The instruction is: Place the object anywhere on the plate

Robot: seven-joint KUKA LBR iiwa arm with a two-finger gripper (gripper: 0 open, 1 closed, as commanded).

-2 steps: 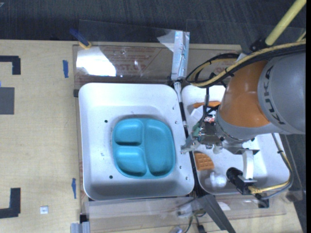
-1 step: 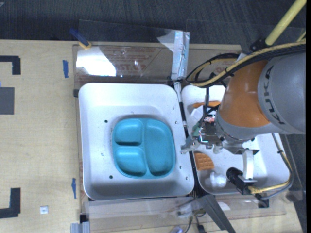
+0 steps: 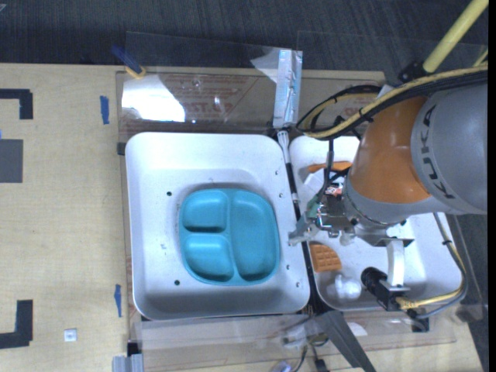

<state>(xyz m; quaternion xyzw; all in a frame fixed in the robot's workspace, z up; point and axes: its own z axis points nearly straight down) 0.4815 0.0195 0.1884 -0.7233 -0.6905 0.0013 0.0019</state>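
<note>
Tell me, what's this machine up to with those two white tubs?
The robot arm is reaching down into the right bin, where small items lie, including an orange waffle-like piece and a white one. Its job is to put one onto the blue divided plate in the left bin. The plate carries nothing yet.

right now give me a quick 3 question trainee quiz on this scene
1. True or false: the blue plate lies in the left bin.
2. How many compartments does the plate have?
3. Over which bin is the arm? A) left bin B) right bin

Key: 1 true; 2 three; 3 B, above the waffle-like orange object.
</note>
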